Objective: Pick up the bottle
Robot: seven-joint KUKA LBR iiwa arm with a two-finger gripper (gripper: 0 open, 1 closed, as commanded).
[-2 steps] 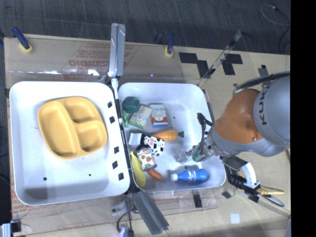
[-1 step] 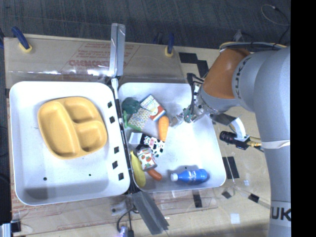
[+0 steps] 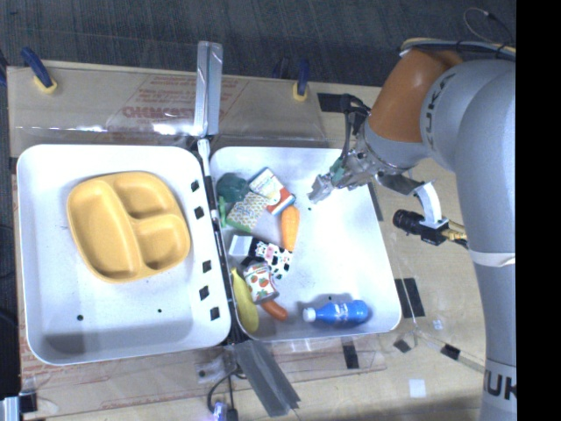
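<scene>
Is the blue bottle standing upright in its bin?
No, the blue bottle lies on its side near the right bin's front edge.

Little can be read here. On the arm, at the lower right edge of the view, two large dark letters "KU" show on the grey housing; the rest of the word is cut off. On the bench, along its far edge behind the two bins, a clear sheet carries red print that appears upside down and mirrored; its letters are too blurred to tell. In the right bin, the bottle near the front edge has a blue label, and the small cartons near the left wall have printed faces, but no word on them is legible.
</scene>
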